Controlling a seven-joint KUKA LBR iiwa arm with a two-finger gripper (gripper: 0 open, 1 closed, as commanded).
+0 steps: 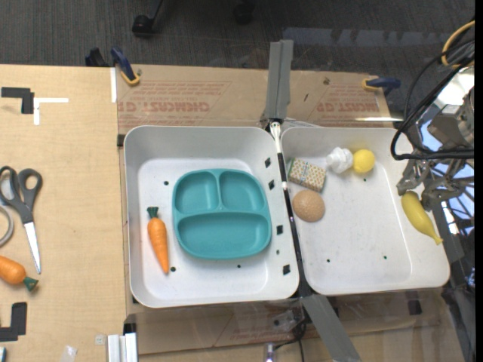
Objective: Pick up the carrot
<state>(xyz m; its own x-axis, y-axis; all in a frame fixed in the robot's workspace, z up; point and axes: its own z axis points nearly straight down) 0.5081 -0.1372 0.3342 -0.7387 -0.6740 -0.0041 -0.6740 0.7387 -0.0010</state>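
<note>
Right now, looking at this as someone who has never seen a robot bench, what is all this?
One camera looks down at a slant on a bench with two white bins. The left bin holds a teal divided plate and, beside it, the carrot the machine should pick up. The right bin holds a banana, a small yellow ball, a brown egg-shaped thing and a patterned block. The robot arm comes in from the right; its gripper hangs over the banana. Scissors lie on the wood outside.
</note>
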